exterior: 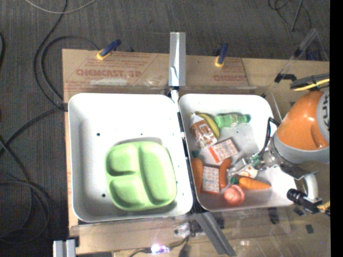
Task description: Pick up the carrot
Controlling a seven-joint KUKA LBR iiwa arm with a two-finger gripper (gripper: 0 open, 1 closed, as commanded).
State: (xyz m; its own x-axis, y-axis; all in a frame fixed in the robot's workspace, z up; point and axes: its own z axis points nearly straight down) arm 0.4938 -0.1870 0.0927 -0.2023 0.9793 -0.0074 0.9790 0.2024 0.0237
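An orange carrot (255,184) lies near the front right of the right bin (266,107), pointing right. Two more orange carrot-like pieces rest further left, one along the left wall (198,174) and one beside a red packet (224,171). My gripper (250,164) hangs low over the bin just above and left of the front-right carrot, close to a small white-and-yellow item. Nothing is seen held in it. The arm's orange band (302,126) looms over the bin's right edge and hides that corner.
The right bin also holds a banana (210,123), a green bottle (231,120), snack packets (221,150) and a pink round fruit (234,195). In the left bin (86,116) sits a green divided tray (141,174). A metal divider (177,63) stands behind the bins.
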